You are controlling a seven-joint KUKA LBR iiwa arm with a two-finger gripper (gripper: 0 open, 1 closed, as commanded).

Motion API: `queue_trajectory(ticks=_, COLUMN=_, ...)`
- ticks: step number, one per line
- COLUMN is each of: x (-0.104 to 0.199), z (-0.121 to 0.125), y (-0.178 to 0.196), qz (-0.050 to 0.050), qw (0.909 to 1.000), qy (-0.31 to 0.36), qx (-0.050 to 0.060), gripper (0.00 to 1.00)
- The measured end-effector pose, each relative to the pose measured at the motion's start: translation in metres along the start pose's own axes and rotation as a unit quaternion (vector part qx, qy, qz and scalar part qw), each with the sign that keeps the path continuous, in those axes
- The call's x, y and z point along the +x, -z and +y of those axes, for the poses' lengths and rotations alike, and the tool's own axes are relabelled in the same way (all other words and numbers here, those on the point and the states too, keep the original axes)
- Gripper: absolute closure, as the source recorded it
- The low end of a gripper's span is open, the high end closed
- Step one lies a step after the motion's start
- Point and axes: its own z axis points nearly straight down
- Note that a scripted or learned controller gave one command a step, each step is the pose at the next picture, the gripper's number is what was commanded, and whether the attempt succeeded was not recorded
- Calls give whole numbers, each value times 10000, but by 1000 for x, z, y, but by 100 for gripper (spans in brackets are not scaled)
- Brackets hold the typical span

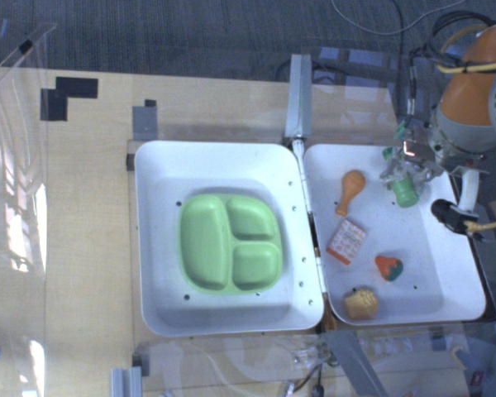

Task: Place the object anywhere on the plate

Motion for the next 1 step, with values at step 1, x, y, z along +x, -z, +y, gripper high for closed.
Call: queue_trajectory(ticks=1, x=76, z=-26, y=-11, qz=7, qw=9975, qy=700, qx=5, gripper=100)
